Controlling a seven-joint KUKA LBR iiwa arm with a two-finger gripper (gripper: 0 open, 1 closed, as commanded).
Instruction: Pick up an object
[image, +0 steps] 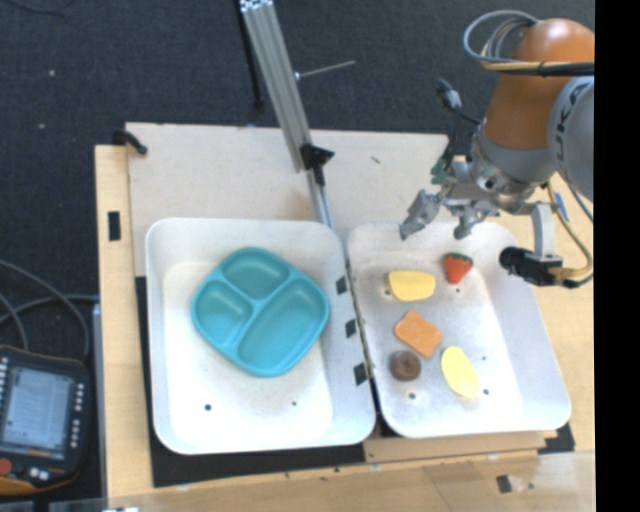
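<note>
Camera view, arm: the grey arm with its orange band comes in from the right and bends over the far end of the right bin (530, 360).
Camera view, pincer: the pincer (439, 224) hangs above the far rim of the right bin, its two fingers spread apart, with nothing between them.
Camera view, strawberry: a small red strawberry (457, 267) lies in the far part of the right bin, just below the pincer's right-hand finger and apart from it.
Camera view, yellow piece: a flat yellow piece (411, 286) lies just left of the strawberry, near the far end of the bin.
Camera view, orange block: an orange block (418, 333) sits in the middle of the bin, nearer than the yellow piece.
Camera view, brown disc: a small brown disc (404, 366) lies just beside the orange block, on its near-left side.
Camera view, yellow oval: a yellow oval (459, 371) lies near the disc, to its right, toward the bin's near end.
Camera view, left bin: the left bin (175, 400) holds a turquoise divided plate (261, 311) with three compartments.
Camera view, surface: both bins rest side by side on a pale wooden surface (200, 170); a metal rail (283, 85) slants up from between them.
</note>
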